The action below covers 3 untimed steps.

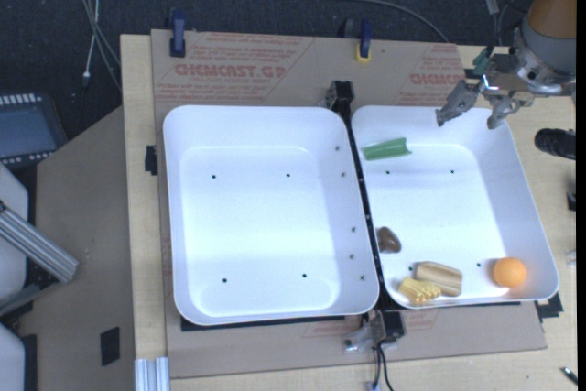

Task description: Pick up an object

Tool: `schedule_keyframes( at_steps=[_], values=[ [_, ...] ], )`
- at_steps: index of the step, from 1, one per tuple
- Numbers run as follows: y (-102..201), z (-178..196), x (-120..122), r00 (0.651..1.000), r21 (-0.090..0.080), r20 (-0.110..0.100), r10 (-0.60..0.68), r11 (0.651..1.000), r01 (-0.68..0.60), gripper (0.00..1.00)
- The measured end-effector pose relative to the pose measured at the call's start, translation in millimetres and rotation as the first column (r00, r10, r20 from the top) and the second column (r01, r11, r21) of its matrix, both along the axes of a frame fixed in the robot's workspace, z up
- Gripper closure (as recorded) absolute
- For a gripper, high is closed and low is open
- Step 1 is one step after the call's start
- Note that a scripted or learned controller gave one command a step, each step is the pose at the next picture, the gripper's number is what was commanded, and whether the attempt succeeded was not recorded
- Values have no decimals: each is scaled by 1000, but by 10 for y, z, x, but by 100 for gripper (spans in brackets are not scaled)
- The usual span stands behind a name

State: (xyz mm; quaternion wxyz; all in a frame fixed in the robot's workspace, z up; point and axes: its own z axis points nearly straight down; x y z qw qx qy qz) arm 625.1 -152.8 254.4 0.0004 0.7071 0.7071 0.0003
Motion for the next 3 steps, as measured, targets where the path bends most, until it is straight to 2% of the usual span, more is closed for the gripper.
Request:
schedule_keyframes(
  at_steps=[1,2,3],
  values=[
    [518,-1452,378,1000,3,-13,3,1000,-3,0],
    [-359,-1679,415,1000,-1,-3,-6,1000,6,0],
    [234,-1635,141,1000,-2,4,1,1000,-1,0]
  ],
)
